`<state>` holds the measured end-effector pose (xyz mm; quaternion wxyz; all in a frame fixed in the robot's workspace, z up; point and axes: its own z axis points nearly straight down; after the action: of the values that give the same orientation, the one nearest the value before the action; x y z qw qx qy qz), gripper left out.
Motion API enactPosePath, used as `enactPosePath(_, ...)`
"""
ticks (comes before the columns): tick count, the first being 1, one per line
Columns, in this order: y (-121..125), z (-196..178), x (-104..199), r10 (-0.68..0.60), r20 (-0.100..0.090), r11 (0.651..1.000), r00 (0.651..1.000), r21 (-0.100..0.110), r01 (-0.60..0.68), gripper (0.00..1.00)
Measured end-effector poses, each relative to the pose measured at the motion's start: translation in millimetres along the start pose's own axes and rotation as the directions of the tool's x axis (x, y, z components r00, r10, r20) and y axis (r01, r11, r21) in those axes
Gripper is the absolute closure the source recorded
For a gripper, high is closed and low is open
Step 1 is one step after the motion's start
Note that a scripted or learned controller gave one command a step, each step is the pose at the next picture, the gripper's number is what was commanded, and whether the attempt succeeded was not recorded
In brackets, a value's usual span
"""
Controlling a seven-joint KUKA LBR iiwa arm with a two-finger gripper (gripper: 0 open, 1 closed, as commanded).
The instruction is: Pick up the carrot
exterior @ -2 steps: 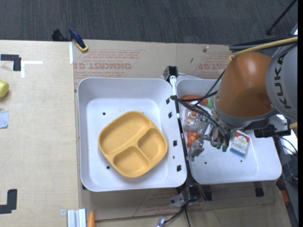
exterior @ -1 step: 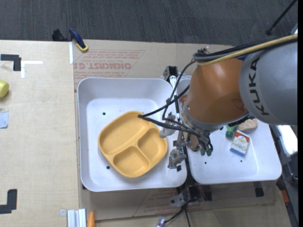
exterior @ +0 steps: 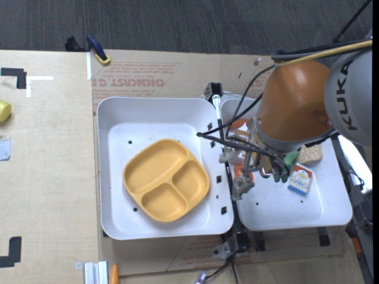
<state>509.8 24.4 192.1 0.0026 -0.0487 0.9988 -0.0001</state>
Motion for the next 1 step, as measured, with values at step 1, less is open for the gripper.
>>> enactPosePath(1, -41.6, -36.6, 23.1, -0.086, 0.002, 0.996, 0.996, 0.0, 0.086, 0.0)
